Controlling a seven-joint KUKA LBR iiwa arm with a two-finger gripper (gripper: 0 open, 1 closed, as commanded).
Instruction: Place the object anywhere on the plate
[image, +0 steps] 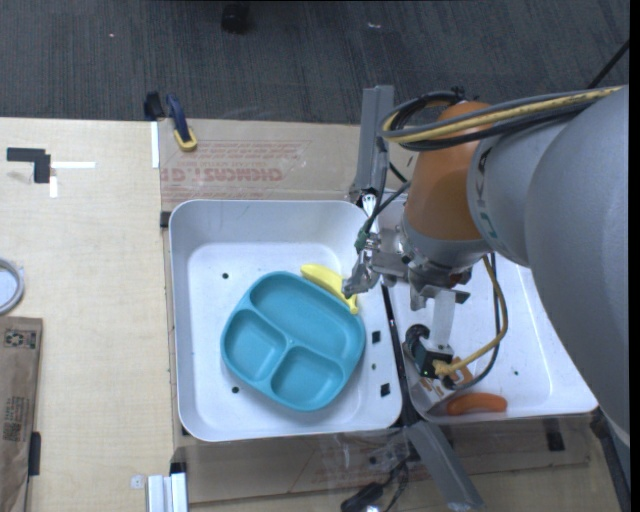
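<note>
Yellow object: lies in the left bin, centre of the frame, touching the upper right rim of the plate, partly under the gripper
Plate: blue, three compartments, tilted, lower middle of the left bin
Left bin: white, shallow, centre of the frame
Gripper: just right of centre, tip at the yellow object's right end; open or closed, cannot tell
Arm: grey with orange band, upper right of the frame
Orange object: lower edge of the right bin, lower right
</note>
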